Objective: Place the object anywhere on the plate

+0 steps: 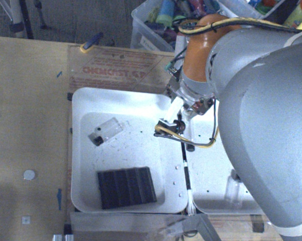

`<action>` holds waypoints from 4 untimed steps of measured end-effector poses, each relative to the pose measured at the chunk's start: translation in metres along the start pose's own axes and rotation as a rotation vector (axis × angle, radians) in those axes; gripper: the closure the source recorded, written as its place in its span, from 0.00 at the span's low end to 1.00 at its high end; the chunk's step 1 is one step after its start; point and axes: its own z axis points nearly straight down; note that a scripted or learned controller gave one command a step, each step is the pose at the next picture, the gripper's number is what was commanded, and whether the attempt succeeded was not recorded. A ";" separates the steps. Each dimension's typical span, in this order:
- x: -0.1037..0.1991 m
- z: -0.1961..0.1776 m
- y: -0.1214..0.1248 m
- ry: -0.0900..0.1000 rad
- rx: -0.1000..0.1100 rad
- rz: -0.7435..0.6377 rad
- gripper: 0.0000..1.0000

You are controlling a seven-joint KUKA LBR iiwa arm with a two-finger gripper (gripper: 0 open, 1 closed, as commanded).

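Two bins are set side by side on the bench [23, 108]. In the left bin [80, 138] the plate [126, 187] is laid near the front wall; the object [105, 130] is found behind it, toward the left wall, well apart. The right bin [214, 173] is partly covered by the arm [265, 110], stretched in from the right. A board [118, 71] is laid behind the bins, a tub [147, 24] behind that

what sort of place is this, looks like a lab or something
Most likely a robotics lab or workshop: a grey arm with an orange band reaches over two white bins on a wooden bench, and a clear tub of mixed colourful items sits behind.
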 end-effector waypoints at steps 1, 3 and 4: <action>0.034 -0.060 -0.006 0.006 0.048 -0.343 1.00; 0.101 -0.212 -0.070 -0.001 0.048 0.112 1.00; 0.115 -0.104 -0.097 -0.003 0.052 -0.128 1.00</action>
